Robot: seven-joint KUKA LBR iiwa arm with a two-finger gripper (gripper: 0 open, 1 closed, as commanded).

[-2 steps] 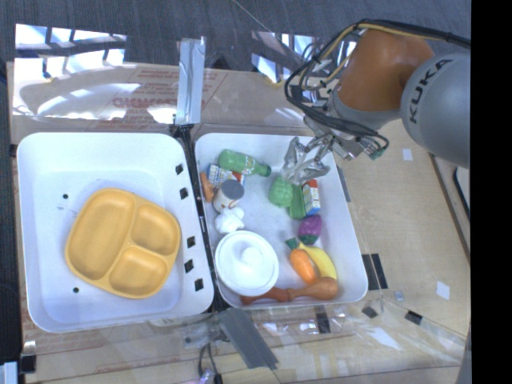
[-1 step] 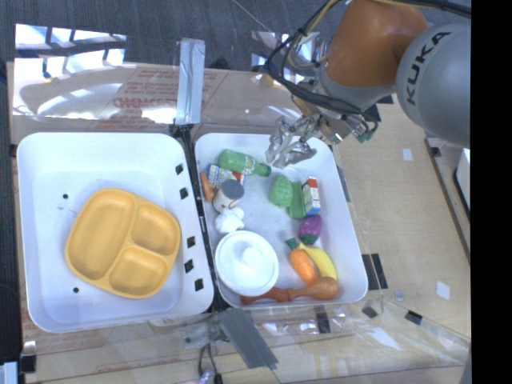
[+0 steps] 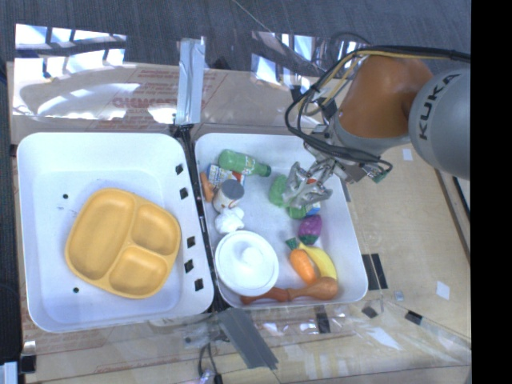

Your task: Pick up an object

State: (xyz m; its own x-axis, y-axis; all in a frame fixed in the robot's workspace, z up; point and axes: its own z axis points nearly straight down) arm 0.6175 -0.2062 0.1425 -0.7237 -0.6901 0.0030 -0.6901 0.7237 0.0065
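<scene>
Right-hand bin [image 3: 352,230], contents listed near to far. Nearest lies a brown wooden spoon-like piece [image 3: 292,294], slender and stiff. Behind it sit a white lidded bowl [image 3: 247,260], probably smooth and too broad for the fingers, a toy carrot [image 3: 303,266] and a toy banana [image 3: 320,260], both likely light, hard plastic with rounded, slippery sides. Next come a purple toy [image 3: 310,226] and a green object [image 3: 282,190] just beside the gripper [image 3: 308,189], whose metal fingers hang over the bin; whether they are wide or narrow cannot be told. Farthest rests a green bottle [image 3: 242,163], light and best gripped across its narrow body. Left-hand bin: a yellow divided plate [image 3: 122,242].
</scene>
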